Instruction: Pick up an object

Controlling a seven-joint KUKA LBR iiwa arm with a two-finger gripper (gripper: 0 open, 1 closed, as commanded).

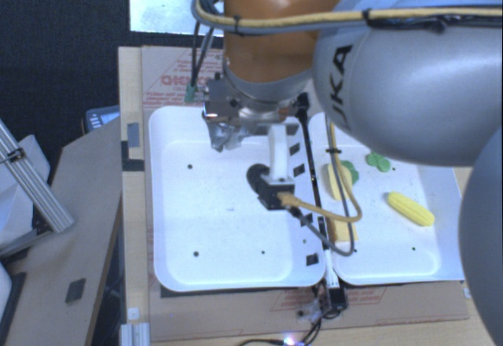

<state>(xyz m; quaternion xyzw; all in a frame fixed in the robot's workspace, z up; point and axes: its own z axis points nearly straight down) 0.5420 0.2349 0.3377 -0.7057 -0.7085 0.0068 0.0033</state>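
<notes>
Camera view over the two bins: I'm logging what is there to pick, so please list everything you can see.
left bin: one, white, on the view's left of the bench
right bin: one, white, right beside the left bin
corn cob: one, yellow, right bin, towards its right side
green pieces: two, green, right bin's far half; the second lies nearer the dividing wall
pale yellow strip: one, pale yellow, right bin along its left wall, partly behind a cable; what it is cannot be told
brown sheet: one, brown with red print, under both bins
arm: one, grey with orange band, reaching in from the right
gripper: one, metallic grey, over the left bin's far part
</notes>
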